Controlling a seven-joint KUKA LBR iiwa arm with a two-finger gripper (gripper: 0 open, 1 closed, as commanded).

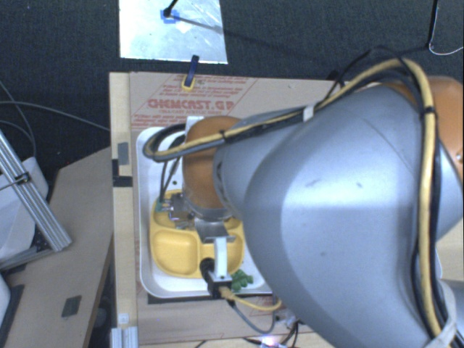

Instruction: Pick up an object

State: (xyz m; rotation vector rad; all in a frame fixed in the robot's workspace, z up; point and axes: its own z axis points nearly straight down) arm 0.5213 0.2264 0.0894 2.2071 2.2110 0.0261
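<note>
My gripper (204, 225) hangs low inside the left white bin (147, 278), under the orange wrist band. It sits right above the far right edge of a big rounded yellow object (174, 251) lying in the bin's near half. More yellow (160, 206) shows just behind it at the gripper's left. A small green thing (243, 279) lies at the bin's near right corner. The grey arm hides the right side of this bin and the whole other bin.
A cardboard sheet with red lettering (194, 97) lies behind the bin, with a small blue and yellow item (191, 72) on its far edge. A shiny square sheet (172, 20) lies farther back. An aluminium frame (30, 198) stands at the left.
</note>
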